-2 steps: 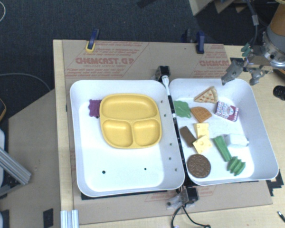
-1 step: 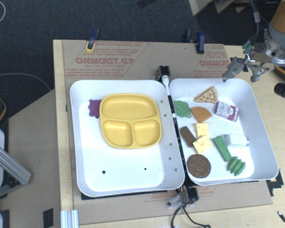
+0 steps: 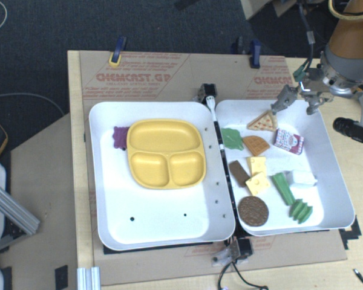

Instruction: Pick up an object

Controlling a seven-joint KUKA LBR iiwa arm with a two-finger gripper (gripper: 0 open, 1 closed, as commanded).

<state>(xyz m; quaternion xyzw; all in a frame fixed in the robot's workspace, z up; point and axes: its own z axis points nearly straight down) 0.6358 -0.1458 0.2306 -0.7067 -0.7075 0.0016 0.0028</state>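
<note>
My gripper (image 3: 298, 104) hangs over the far edge of the right bin (image 3: 333, 162), its two fingers spread apart with nothing between them. Just below and left of it lies a tan waffle wedge (image 3: 263, 122). A maroon-and-white packet (image 3: 288, 141) lies under it to the right. Further toward the front are a green leaf piece (image 3: 232, 138), an orange-brown wedge (image 3: 255, 144), yellow cheese pieces (image 3: 257, 174), a brown bar (image 3: 239, 172), a round brown cookie (image 3: 253, 211), green bean-like pieces (image 3: 290, 196) and a white item (image 3: 304, 177).
The left bin (image 3: 109, 210) holds a yellow three-part tray (image 3: 166, 152) with a purple piece (image 3: 120, 137) tucked at its left side. Clamps stand at the bench's back edge, a yellow one (image 3: 115, 55) and a blue one (image 3: 254, 53). A black clip (image 3: 207, 92) sits between the bins.
</note>
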